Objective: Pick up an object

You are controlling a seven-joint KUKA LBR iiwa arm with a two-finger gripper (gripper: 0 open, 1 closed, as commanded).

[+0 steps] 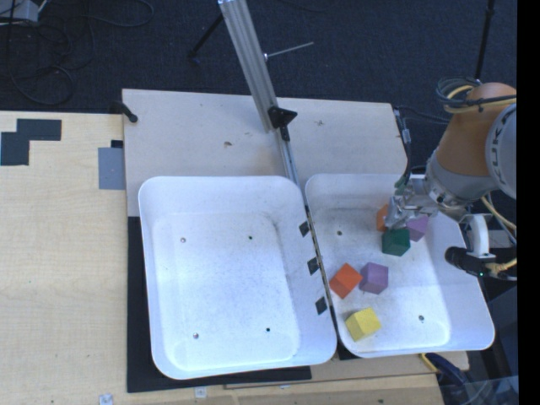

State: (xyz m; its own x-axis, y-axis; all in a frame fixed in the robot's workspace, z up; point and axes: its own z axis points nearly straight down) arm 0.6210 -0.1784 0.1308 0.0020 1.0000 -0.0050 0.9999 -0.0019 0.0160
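End effector (pixel 403 212) hovering over the right bin (pixel 472 332).
It's sitting above a green block (pixel 396 242); its grip, possibly closed, I cannot tell.

One camera hangs above the bench (pixel 211 133) and looks down on it at a slant, facing toward twelve o'clock, where dark floor and cables fill the far strip. It stands far enough back to take in both bins whole: the left bin (pixel 160 201) sits near centre, the right bin (pixel 456 332) toward four o'clock. A slanted metal rail (pixel 253 62) climbs toward twelve o'clock from between them. The arm (pixel 472 142) comes in at three o'clock, cut off by the edge. A pale wooden surface (pixel 51 268) spreads out at nine o'clock.
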